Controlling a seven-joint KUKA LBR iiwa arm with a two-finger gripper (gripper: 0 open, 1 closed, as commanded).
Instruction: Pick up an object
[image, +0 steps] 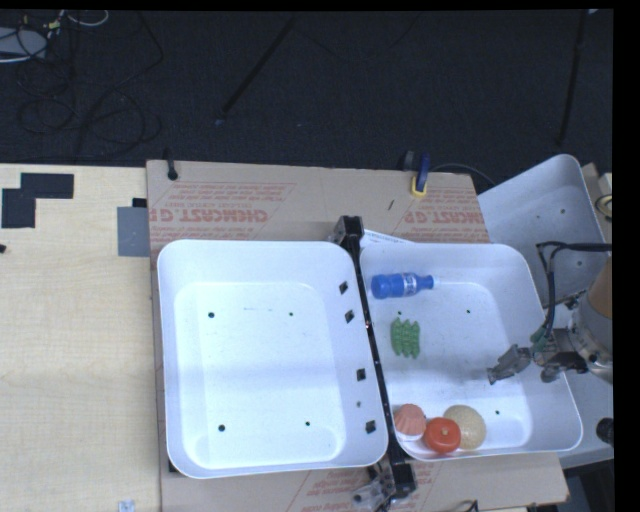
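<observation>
You see two shallow white bins side by side on a cardboard sheet (300, 200) laid over the bench. The left bin (190, 270) is the larger white area in view; the right bin (500, 262) holds all the loose objects. The arm (600, 300) enters from the right edge, and its gripper (528, 365) sits low over the right-hand part of the right bin, its two dark fingers spread apart with nothing between them. Of the objects, the blue bottle (402, 285) lies on its side near the bin's far wall, close to the divider. Just below it lies the green ridged piece (405, 337). In the near corner, three round items cluster together, touching: a beige ball (468, 424), a red-orange ball (441, 435), and a pink-and-white object (408, 420). All objects lie well apart from the gripper.
</observation>
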